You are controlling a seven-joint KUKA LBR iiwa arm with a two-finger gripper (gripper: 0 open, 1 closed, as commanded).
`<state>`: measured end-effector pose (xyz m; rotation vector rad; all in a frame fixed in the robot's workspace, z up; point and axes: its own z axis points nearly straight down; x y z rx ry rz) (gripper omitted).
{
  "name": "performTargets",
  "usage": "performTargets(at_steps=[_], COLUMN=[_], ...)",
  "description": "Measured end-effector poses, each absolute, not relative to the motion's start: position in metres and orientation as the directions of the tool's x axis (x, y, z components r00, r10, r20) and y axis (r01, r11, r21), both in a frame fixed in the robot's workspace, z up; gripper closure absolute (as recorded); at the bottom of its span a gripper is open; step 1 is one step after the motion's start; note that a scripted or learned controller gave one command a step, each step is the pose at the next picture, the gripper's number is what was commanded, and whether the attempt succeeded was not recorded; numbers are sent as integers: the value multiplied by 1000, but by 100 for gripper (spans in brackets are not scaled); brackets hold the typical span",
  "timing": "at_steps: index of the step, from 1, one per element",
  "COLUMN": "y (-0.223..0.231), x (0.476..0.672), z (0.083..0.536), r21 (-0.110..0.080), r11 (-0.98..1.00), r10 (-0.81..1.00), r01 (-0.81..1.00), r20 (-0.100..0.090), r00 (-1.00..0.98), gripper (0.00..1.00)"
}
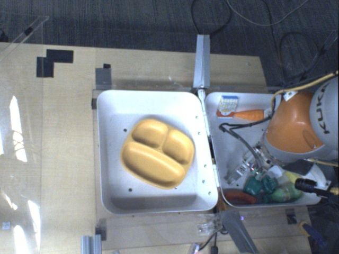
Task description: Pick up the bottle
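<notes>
Gripper [248, 165] is down in the right bin [229, 142], low in the near half, metal fingers pointing toward the bin's left wall. Can't tell how the gripper is set: the tips are small and blurred against the white floor, and nothing is clearly between them. A black cable [238, 135] loops from the wrist out over the bin floor. Above it the orange band [290, 125] of the arm covers much of the bin's right side; the grey link to its right carries black lettering, "KU" readable before the edge cuts it off.

Just beside the gripper, on its near-right side, sits a dark green, translucent bottle [260, 185], lying among other items at the bin's near edge. Looks close to or touching the fingers, not visibly gripped. Crowded against it: a red item [241, 197] along the near wall, a green item [283, 194] to its right, a small white piece [275, 171] just above. Shapes too jumbled to name.

At the far end of the same bin: an orange carrot-shaped item [248, 115] lying crosswise, and behind it a small packet [228, 105] with blue and red print, text unreadable.

Left bin [106, 142] holds one big yellow lumpy object [158, 152], three rounded lobes, roughly centred, well apart from the walls.

Bins sit side by side on the light wood bench [53, 157], with a metal post [203, 62] rising at the seam on the far side. Black cables [254, 9] trail on the dark floor beyond.
</notes>
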<state>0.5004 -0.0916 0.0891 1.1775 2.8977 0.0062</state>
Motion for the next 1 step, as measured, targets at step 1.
performTargets(at_steps=[1], y=[-92], x=[500], z=[89], r21=[9], r11=[716], r10=[698], r01=[698], r20=[-11], r00=[-716], gripper=[0])
